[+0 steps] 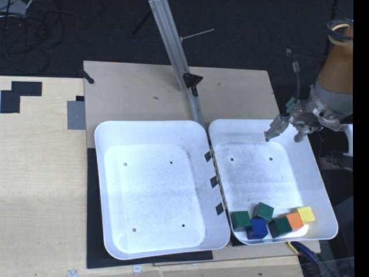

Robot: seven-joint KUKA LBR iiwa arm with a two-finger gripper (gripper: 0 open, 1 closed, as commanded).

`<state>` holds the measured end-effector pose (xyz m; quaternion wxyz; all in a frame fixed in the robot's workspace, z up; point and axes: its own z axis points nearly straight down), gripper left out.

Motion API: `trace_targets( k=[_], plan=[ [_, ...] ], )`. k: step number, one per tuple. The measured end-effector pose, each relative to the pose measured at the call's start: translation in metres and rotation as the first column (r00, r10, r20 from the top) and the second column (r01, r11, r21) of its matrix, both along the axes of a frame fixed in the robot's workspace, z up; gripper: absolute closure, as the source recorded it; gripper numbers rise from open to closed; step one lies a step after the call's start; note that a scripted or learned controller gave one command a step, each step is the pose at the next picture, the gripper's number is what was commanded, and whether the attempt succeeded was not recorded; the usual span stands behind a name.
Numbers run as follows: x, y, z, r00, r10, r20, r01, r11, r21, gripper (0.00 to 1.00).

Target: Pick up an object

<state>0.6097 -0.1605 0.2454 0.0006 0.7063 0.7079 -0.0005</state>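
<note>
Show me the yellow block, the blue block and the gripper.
yellow block [306,214]: camera view, on its top face.
blue block [258,228]: camera view, on its top face.
gripper [286,131]: camera view, midway between its two fingertips, above the right bin's far edge.

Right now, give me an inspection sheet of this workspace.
Surface: left bin and right bin side by side on a tan board.
Job's things: green blocks, blue block, orange block, yellow block, clustered at the right bin's near edge.
Clutter: nothing seen.
Grippers: gripper open, above the right bin's far right corner, holding nothing.
Cables: dark cables top left.
Surroundings: slanted aluminium rail.
</note>
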Motion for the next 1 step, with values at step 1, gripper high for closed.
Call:
trace_targets(
  k=[1],
  plan=[
    [0.0527, -0.0026, -0.1196, 1.0, 0.001, -0.007, -0.001, 1.0, 0.003, 0.0]
  ],
)
